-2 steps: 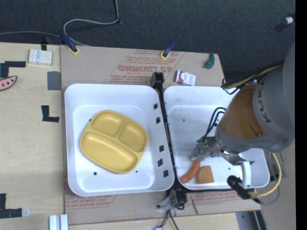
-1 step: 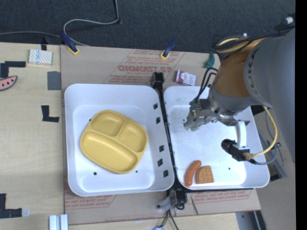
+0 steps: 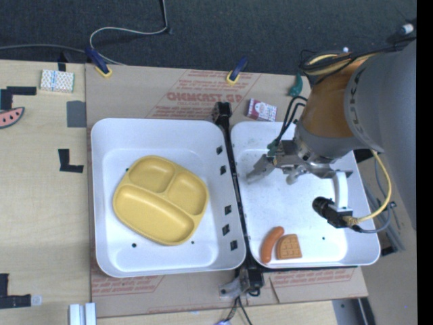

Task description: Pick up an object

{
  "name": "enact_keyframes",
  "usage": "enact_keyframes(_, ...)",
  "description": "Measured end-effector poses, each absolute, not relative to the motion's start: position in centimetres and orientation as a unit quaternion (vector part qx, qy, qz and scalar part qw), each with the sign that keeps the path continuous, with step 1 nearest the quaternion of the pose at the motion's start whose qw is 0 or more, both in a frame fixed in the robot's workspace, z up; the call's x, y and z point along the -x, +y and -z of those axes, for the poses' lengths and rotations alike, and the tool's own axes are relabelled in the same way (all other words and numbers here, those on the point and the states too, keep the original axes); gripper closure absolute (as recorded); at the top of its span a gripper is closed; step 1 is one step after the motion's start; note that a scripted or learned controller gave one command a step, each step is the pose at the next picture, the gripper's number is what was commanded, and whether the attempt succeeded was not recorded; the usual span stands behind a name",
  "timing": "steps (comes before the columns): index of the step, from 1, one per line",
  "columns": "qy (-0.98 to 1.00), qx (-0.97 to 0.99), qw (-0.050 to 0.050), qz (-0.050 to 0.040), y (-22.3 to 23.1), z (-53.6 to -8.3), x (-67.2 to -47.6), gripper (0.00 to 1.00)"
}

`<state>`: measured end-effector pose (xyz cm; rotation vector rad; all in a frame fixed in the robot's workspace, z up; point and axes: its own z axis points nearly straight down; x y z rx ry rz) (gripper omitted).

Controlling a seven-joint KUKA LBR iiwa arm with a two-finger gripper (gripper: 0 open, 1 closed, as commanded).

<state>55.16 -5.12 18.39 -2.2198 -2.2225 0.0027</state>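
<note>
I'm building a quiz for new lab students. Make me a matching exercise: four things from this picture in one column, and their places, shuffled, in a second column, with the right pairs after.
Things:
1. yellow divided plate
2. toy hot dog
3. small red packet
4. gripper

Places:
A. on the cardboard beyond the bins
B. over the bare upper half of the right bin
C. in the left bin
D. at the near edge of the right bin, beside a waffle-like piece

Pairs: 1-C, 2-D, 3-A, 4-B
</note>
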Motion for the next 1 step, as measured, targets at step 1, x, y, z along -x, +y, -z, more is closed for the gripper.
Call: enact_keyframes(1,-0.707,0.707,0.0,-0.0002,-9.72,-8.56,-53.08,0.0)
